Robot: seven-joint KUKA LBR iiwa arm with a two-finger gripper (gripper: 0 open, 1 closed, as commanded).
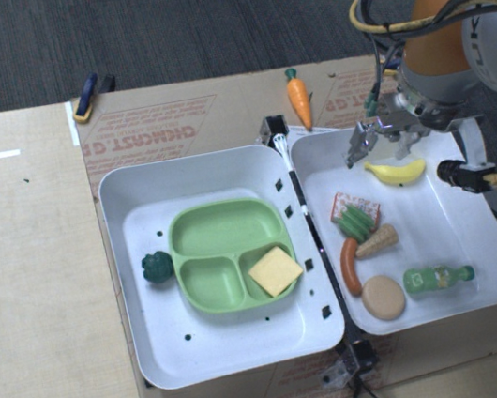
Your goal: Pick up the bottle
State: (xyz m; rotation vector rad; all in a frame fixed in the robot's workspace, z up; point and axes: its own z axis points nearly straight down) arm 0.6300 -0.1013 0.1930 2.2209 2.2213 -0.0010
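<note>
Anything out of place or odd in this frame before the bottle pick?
One thing: a toy carrot lies on the cardboard outside the bins, just beyond the right bin. The green bottle lies on its side in that bin's near corner, beside a round bun.

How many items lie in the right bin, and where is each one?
7. Banana at the far side; red packet, green vegetable and cone mid-bin; sausage beside them; round bun and green bottle at the near side. Nothing seems hidden.
</note>
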